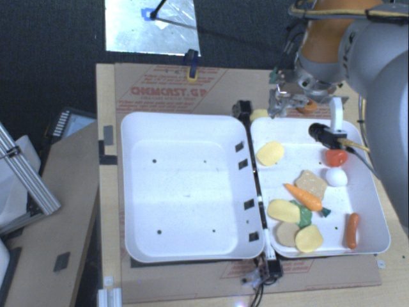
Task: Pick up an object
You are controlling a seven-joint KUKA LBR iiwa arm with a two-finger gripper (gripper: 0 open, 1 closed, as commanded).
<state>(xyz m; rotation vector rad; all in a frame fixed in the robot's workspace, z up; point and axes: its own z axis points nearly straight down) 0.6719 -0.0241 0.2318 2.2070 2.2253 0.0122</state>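
**A:** Where does your pincer (pixel 281 105) sit against the food?

**B:** You have it at the far edge of the right bin (pixel 377 232), close to the far left corner, hanging over the rim. All the food lies nearer to you than that, spread through the same bin. The left bin (pixel 185 190) is beside it, on the other side of the divider.

**A:** Which piece is closest?

**B:** A small pale yellow piece (pixel 259 115) lies just left of the pincer at the rim, partly hidden, so I would not trust it. The round yellow piece (pixel 270 153) is the clear candidate: it lies just nearward of the pincer and a little to the left, with bare bin floor all round it.

**A:** And the carrot (pixel 303 197)?

**B:** Further toward you, near the middle. Its long axis runs from far left to near right, and it touches the tan sponge-like block (pixel 311 183), so you'd have to turn to cross it.

**A:** Is the pincer spread or pressed together?

**B:** I cannot tell; the fingers are too small and dark here. Nothing shows between them.

**A:** So the move?

**B:** My judgement: draw it toward you, slightly left, then down.
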